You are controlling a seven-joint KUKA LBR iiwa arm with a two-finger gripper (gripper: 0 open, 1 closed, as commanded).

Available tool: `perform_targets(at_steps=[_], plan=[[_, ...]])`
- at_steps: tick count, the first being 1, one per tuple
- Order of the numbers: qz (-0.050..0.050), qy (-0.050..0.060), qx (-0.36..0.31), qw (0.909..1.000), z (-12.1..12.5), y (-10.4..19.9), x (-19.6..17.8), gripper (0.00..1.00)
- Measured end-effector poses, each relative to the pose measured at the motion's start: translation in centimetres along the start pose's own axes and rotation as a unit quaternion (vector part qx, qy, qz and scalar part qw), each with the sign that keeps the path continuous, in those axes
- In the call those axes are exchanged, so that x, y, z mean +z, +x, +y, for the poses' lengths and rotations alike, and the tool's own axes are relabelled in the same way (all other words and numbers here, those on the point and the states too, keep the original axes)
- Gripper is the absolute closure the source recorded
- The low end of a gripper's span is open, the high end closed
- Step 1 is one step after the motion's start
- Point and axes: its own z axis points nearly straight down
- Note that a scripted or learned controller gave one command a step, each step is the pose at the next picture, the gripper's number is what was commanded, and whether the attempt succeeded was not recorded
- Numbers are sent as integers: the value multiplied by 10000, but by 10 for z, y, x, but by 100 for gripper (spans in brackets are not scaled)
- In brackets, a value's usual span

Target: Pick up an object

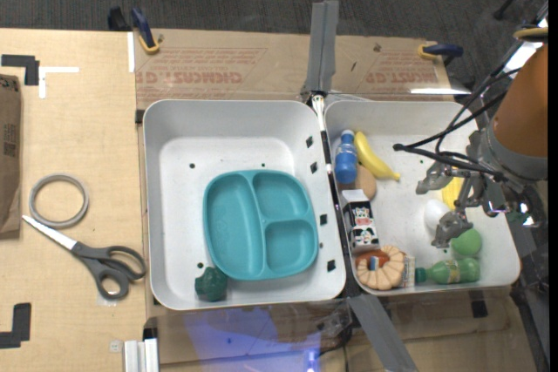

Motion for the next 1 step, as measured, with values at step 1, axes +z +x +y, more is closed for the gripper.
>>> perform_targets(at_steps=[1], plan=[[1, 0, 639, 9980, 24, -41, 110, 0]])
